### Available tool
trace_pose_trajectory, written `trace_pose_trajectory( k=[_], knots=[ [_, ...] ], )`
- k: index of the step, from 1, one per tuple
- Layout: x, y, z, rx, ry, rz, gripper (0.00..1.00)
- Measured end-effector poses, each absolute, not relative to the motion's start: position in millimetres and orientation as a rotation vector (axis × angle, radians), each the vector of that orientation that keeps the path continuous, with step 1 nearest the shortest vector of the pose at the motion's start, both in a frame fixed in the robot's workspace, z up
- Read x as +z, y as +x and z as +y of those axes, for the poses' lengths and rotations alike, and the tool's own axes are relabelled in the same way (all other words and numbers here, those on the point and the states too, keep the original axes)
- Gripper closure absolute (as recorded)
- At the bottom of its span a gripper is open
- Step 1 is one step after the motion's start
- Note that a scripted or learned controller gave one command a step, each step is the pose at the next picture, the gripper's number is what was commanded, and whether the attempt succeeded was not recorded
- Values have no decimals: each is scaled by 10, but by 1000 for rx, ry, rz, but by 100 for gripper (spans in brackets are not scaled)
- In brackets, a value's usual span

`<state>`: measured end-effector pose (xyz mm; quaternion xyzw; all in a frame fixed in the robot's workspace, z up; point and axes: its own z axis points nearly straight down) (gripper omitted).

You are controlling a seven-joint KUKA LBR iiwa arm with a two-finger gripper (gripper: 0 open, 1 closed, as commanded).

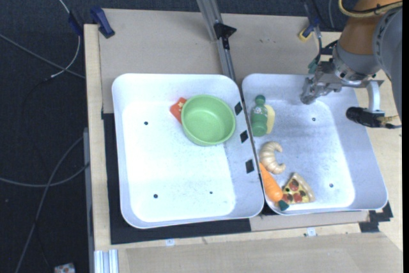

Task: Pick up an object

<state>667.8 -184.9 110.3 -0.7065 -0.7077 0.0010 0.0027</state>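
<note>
- Desk [160,41]: a tan board top carrying two shallow white bins side by side, with blue clamps at its far corners and dark flooring with loose cables around it.
- Left bin [179,195]: white, with rounded corners. It holds a green bowl and a small red-orange item. Most of its floor is bare.
- Right bin [345,169]: white, touching the left bin along the shared edge. Its contents sit grouped along its left side.
- Arm [367,22]: grey with an orange band, entering from the right and bending down over the far right corner of the right bin.
- Metal pole [204,0]: slanted, running from the top of the view down to the seam between the bins.
- Green bowl [208,119]: upright, in the far right part of the left bin, near the seam.
- Hand [312,94]: low over the far part of the right bin, well apart from the objects. Nothing is seen between its fingers; whether they are spread or pressed together cannot be told.
- Green bottle [258,116]: against the right bin's left wall, with a pale yellow item [270,117] touching it.
- Croissant [272,156]: tan, just nearer the camera than the bottle.
- Carrot [271,186]: orange, lying along the left wall.
- Pizza slice [297,188]: beside the carrot, at the near left corner.
- Red-orange item [177,109]: partly hidden behind the bowl's left rim.
</note>
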Motion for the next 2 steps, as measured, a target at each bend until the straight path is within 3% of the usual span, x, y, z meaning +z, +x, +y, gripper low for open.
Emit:
trace_pose_trajectory(
  k=[2],
  knots=[
    [2449, 6735, -1925, -10, -2226, -2229, 100]
  ],
)
